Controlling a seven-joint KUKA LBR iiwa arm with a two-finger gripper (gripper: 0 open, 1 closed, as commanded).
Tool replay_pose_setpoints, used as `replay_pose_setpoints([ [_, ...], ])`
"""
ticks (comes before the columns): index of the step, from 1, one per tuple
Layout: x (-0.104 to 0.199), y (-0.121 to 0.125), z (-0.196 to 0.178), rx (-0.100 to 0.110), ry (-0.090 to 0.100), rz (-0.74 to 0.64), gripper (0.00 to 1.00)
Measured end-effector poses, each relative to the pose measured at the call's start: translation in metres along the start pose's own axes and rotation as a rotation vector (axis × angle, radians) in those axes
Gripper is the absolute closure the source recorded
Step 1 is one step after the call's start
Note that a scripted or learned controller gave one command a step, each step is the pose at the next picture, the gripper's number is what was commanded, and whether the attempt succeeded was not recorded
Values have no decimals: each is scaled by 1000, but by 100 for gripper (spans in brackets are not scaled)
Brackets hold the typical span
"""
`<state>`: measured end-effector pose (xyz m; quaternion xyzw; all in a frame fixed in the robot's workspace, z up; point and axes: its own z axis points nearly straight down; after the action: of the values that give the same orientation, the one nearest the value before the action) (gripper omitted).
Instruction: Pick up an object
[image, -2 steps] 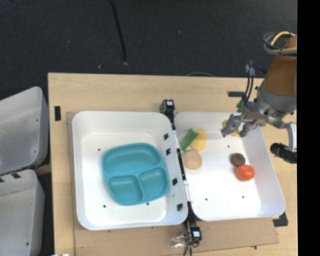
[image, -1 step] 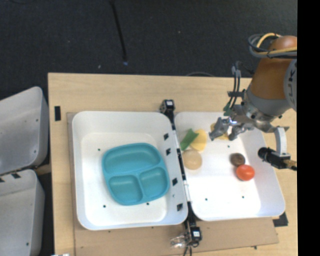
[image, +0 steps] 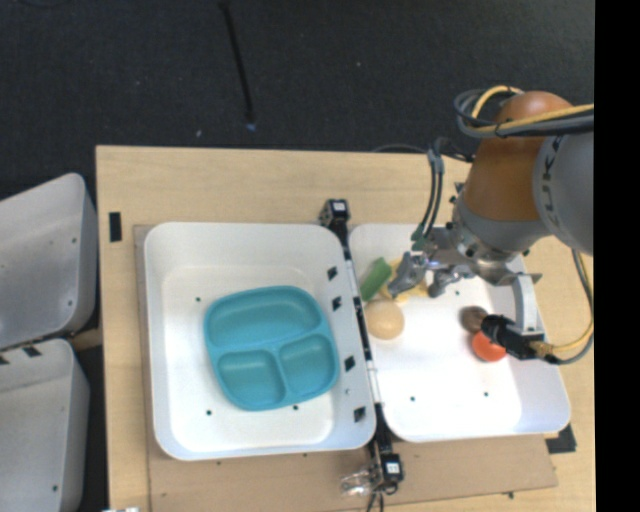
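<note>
The gripper (image: 420, 272) hangs low over the right bin (image: 450, 400); whether it is open cannot be told. A green object (image: 375, 278) lies just left of it, a tan ball (image: 383, 321) just below-left, an orange ball (image: 487, 346) farther right. The teal tray (image: 270, 346) sits well left, in the left bin (image: 180, 400).

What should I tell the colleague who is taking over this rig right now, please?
Gripper: low over the right bin, near its upper left corner; finger state cannot be told, nothing seen held.
Things: green object and beige round object lie by the gripper near the divider; orange object and a small brown one lie further right. Teal divided tray sits in the left bin.
Done: no pick visible.
Left: grasp and lift one object.
</note>
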<state>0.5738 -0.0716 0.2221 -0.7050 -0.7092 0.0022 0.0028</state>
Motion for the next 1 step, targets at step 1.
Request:
replay_pose_setpoints([
  [1, 43, -17, 7, -1, 0, 0, 100],
])
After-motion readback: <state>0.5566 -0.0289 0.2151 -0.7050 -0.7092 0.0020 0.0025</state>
